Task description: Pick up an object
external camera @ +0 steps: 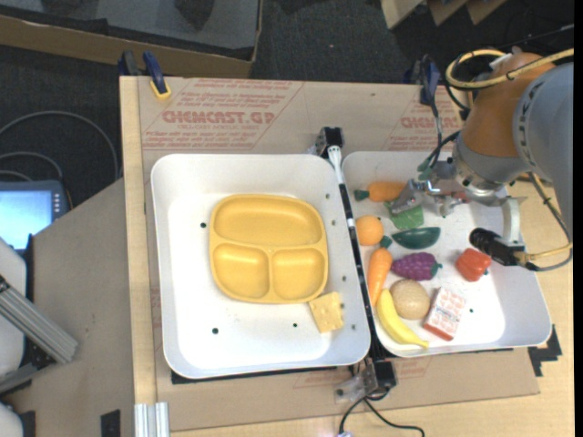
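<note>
Arm (pixel 528 107): cut off by the right edge; upper links out of frame
Gripper (pixel 428 192): fingertips blurred against the green item (pixel 407 215) beneath; grip state unreadable
Green item: partly covered by the gripper, kind unclear
Red-and-white packet (pixel 444 313): print too small to read
Blue screen (pixel 27 212): cut off at left edge

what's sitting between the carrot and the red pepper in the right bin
In the camera view, the purple grapes lie between the carrot and the red pepper, in the right bin.
</note>
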Motion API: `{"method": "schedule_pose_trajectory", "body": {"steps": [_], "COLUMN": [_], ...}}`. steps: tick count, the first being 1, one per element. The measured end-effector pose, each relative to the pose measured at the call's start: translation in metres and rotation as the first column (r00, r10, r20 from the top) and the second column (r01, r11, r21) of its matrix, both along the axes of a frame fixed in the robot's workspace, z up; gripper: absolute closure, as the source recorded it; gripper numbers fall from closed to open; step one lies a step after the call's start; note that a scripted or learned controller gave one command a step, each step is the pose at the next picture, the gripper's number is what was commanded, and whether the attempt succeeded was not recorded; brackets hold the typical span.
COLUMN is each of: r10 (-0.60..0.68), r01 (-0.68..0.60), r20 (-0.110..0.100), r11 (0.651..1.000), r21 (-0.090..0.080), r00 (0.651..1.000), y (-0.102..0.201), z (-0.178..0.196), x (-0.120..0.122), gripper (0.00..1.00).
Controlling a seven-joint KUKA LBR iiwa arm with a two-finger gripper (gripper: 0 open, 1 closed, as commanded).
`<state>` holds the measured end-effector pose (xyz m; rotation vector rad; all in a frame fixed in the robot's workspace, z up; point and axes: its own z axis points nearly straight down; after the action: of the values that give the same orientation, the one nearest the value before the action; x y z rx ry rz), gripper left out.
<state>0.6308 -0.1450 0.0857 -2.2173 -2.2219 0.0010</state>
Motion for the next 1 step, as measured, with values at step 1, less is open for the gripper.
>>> {"method": "schedule_pose_trajectory", "body": {"steps": [1], "r10": [-0.001], "r01": [0.001], "r20": [0.004], "r11": [1.0], "r21": [-0.001], "r00": [1.0], "y": [-0.0014], "z": [0.0102], "x": [0.0013], "gripper": [1.0]}}
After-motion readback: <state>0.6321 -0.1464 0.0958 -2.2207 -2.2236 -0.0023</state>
